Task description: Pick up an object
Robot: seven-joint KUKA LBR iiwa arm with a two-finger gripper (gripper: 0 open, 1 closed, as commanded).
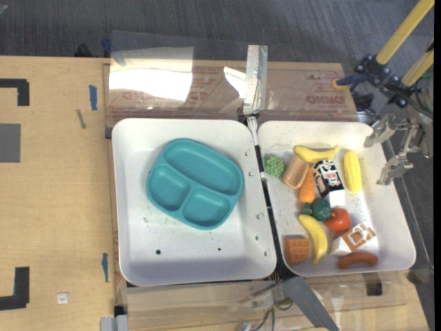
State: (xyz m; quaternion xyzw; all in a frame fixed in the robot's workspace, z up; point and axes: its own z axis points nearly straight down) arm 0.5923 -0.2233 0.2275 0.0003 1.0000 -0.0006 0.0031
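On the desk two shallow white bins sit side by side. The left bin holds a teal divided plate with three compartments, lying tilted so its long axis runs from upper left to lower right. The right bin holds a cluster of toy foods. A yellow banana lies near the back, long axis roughly left to right, curving slightly. Just right of it a corn cob lies with its long axis running front to back. A second banana sits lower down, its long axis running from upper left to lower right, its lower tip beside an orange waffle-like block. A green bunch of grapes rests near the bin's left wall, beside a tan cup lying on its side. A small black and white carton lies between the cup and the corn. A red tomato touches a green broccoli piece, and a red sausage lies near the front edge, long axis left to right. The pincer hangs over the bin's right rim, well apart from the foods, pinching nothing; whether its fingers are spread or pressed together cannot be told.
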